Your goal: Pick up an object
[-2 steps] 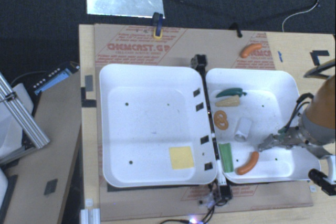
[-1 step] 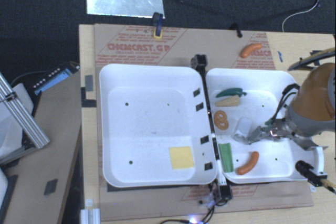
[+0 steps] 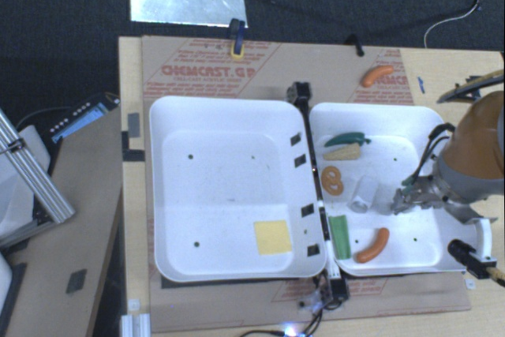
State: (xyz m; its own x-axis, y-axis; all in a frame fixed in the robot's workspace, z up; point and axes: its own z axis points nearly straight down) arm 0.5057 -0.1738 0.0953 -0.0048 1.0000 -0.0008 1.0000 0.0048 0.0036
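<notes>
Lying nearest in the right bin point(image 3: 442, 252) are a sausage point(image 3: 372, 245) and a green block point(image 3: 339, 237), loose for picking. Just left of the gripper point(image 3: 401, 201), nearly touching, rests a clear cup point(image 3: 363, 194); whether the claw is open or holding anything cannot be told. Beyond lie a pretzel point(image 3: 332, 180) and a green-topped piece point(image 3: 345, 145).

one fixed camera looks down from above at a slant, far enough back to take in the whole table point(image 3: 260, 63), both white bins point(image 3: 229, 110) side by side, and dark floor point(image 3: 63, 4) beyond its far edge.
</notes>
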